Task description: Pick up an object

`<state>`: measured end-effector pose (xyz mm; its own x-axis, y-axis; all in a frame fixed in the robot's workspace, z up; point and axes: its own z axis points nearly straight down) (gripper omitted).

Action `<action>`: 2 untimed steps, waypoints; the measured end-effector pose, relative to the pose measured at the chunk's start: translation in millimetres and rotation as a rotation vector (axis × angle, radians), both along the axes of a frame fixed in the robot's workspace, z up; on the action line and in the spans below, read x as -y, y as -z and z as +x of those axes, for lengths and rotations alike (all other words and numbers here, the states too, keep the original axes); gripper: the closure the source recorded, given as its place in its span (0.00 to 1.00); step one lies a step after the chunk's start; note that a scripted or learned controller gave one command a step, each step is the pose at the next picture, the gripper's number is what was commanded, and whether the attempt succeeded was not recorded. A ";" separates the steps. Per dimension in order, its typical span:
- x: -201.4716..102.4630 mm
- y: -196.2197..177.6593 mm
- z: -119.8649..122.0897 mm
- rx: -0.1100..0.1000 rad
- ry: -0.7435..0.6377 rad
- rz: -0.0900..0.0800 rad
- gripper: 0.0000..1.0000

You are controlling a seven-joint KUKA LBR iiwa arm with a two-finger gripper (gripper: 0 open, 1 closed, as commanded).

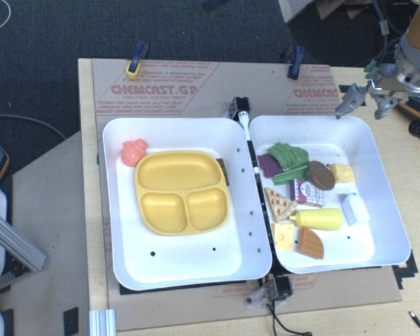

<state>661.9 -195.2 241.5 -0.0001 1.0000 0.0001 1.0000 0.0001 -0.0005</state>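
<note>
Two white bins sit side by side on your surface. Your hand hangs spread open and holding nothing above the right bin's far corner; the toy foods, yellow bottle included, lie inside it.

The tool hangs at upper right, fingers spread, holding nothing.

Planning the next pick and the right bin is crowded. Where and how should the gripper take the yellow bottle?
Grip the yellow bottle across its middle, coming straight down. It lies on its side, long axis running left-right, so the fingers should close front to back. The cheese and cracker crowd its near side, so it may be tight.
</note>
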 end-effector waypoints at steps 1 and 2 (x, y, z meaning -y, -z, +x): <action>-0.2 45.5 6.6 -0.006 -0.002 0.002 0.00; 0.0 108.7 9.0 -0.007 -0.002 0.002 0.00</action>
